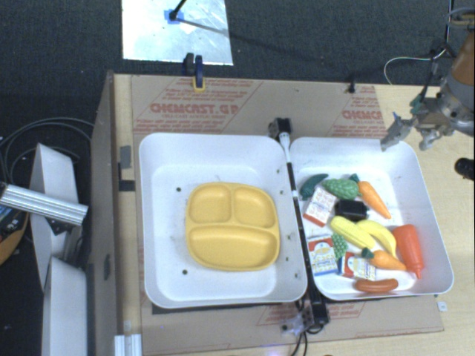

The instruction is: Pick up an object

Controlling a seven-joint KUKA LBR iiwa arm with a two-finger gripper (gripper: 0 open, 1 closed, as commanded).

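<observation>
The right white bin (427, 191) holds several toy foods: an orange carrot (373, 198), yellow bananas (364, 233), a red-orange pepper (410, 248), a green vegetable (340, 187), a sausage (375, 285), a black block (350, 208) and small printed cartons (321, 256). My gripper (410, 133) hangs above the bin's far right corner, clear of the toys. Its two grey fingers (392, 133) are spread apart with nothing between them.
The left white bin (159, 199) holds a yellow sectioned tray (232, 225). A black clamp (283, 130) sits at the far end of the seam between the bins. Cardboard (215, 102) lies under both. Cables (404, 61) trail near the arm at the right.
</observation>
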